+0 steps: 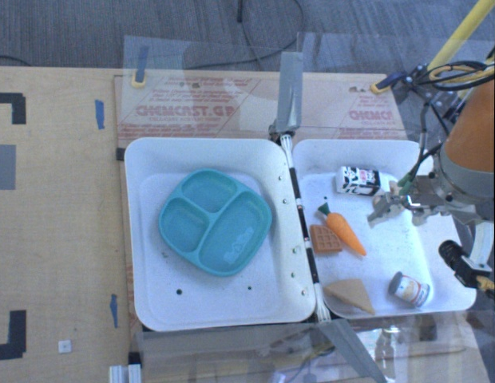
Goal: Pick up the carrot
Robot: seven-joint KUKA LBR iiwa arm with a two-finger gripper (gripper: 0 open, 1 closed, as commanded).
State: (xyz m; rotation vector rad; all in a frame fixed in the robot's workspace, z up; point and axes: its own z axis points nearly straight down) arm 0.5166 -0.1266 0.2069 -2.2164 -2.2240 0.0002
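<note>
The two shallow white plastic bins (pixel 152 309) look matt and faintly speckled. In the left one, the teal three-compartment plastic plate (pixel 215 222) has a smooth, slightly glossy face. In the right one, the orange carrot (pixel 346 233) looks like smooth matt plastic, and the small silvery can (pixel 410 289) at the near right shines like metal. The tan bench board (pixel 56 214) looks like matt wood.

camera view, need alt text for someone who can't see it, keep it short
A carrot lies in the right bin beside a waffle, with the gripper hovering just to its right. Nearby sit a milk carton, a can and a tan wedge; the left bin holds a teal divided plate.
</note>
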